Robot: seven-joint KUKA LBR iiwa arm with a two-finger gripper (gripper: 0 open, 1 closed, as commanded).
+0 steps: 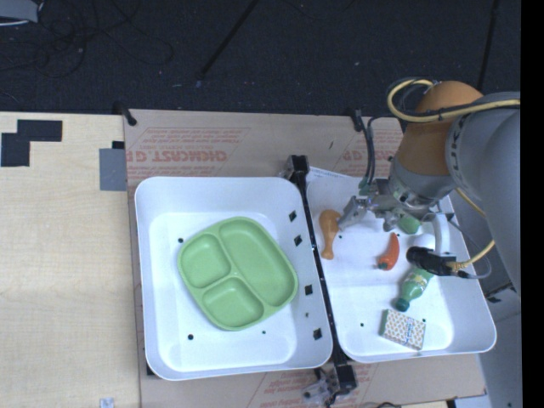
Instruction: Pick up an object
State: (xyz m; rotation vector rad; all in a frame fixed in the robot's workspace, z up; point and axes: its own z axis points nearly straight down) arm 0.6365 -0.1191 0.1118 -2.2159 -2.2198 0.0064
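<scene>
Arm: grey with an orange band, reaching in from 3 o'clock over the right bin (476, 334).
Gripper (374, 211): low over the far part of the right bin, near its 11 o'clock corner; whether it is released or clenched I cannot tell, and nothing is visibly held.
Orange squash-shaped toy (327, 232): nearest piece, lying just beside the gripper at its 8 o'clock, against the bin's left wall; long axis runs roughly 12 to 6 o'clock.
Small green piece (410, 224): tucked close under the wrist at the gripper's 3 o'clock, partly hidden.
Red-orange carrot-like toy (389, 252): at the gripper's 5 o'clock, near but apart; long axis close to 12–6.
Green bottle (412, 289): further out at 5 o'clock, tilted toward 1 o'clock.
Patterned packet (403, 330): near front edge, well apart.
Left bin (153, 228): holds a green divided plate (236, 272).
Judgement: the squash toy looks the likeliest target; a short shift toward 8 o'clock, closing across its narrow width.
</scene>
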